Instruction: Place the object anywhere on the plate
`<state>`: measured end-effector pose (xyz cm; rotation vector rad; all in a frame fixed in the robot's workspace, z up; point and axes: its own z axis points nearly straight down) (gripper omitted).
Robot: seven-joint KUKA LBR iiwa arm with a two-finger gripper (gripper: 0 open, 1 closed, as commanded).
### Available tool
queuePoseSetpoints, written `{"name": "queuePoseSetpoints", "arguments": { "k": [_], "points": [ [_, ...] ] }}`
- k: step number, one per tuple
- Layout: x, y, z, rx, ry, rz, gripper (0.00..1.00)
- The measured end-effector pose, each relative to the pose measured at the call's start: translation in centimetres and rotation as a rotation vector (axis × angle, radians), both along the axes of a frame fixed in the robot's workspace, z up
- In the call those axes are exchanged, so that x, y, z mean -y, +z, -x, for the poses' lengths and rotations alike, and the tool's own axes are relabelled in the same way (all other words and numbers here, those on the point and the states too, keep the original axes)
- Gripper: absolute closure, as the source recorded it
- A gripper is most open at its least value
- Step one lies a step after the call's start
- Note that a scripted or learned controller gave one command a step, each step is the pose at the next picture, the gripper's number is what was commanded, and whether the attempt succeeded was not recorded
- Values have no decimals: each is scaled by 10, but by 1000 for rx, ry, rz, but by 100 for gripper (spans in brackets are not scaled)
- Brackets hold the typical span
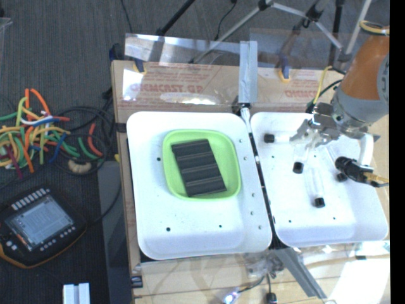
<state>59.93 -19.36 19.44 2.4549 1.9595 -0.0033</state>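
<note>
A: While the arm (pixel 370 75) hangs in from the right, its gripper (pixel 314 141) sits over the far part of the right bin (pixel 342 223).

B: Fingers open or shut?

A: They look transparent, hard to read. Spread apart, I'd say, w/ nothing between them.

B: And the object?

A: Dark grey ribbed block (pixel 199 167), lying flat on the green plate (pixel 172 176), long side running near to far w/ a slight tilt. Plate's in the middle of the left bin (pixel 190 239), nearer its far side.

B: So block and gripper are well apart.

A: Yep, diff bins. Right bin has a few small black bits on its floor, e.g. one (pixel 319 201) near the middle, another (pixel 269 137) by its far-left corner.

B: Anything off the desk?

A: Bundle of coloured cables (pixel 35 132) on the floor at left, plus a pendant controller (pixel 35 223) nearer the camera. Tripod legs (pixel 278 5) at the far side.
</note>
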Motion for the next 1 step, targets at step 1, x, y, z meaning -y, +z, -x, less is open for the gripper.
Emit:
{"name": "queuePoseSetpoints", "arguments": {
  "k": [1],
  "points": [
    [0, 0, 0, 0, 0, 0, 0]
  ]
}}
